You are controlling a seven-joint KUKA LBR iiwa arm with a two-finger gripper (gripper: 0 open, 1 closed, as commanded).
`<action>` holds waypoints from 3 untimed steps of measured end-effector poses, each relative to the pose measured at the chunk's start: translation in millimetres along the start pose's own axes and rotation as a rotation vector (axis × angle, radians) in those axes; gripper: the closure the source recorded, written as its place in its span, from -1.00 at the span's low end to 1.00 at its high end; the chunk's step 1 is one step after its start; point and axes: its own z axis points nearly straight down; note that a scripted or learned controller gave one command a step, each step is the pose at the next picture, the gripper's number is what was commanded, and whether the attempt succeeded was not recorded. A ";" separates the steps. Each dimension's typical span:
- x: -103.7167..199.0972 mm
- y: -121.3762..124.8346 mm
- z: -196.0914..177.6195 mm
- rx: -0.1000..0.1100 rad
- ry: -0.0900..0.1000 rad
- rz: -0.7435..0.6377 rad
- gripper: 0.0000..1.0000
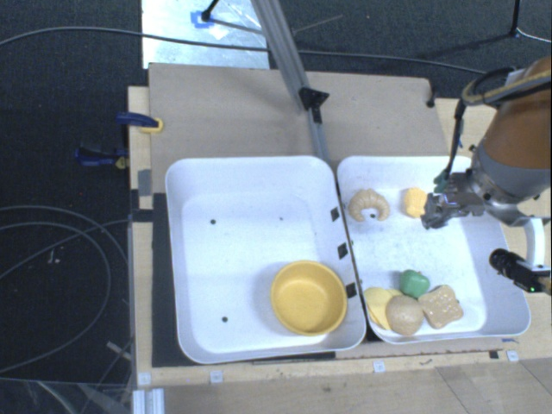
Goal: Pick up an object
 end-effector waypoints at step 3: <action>134.2 70.7 -18.6 -0.001 0.002 -0.005 1.00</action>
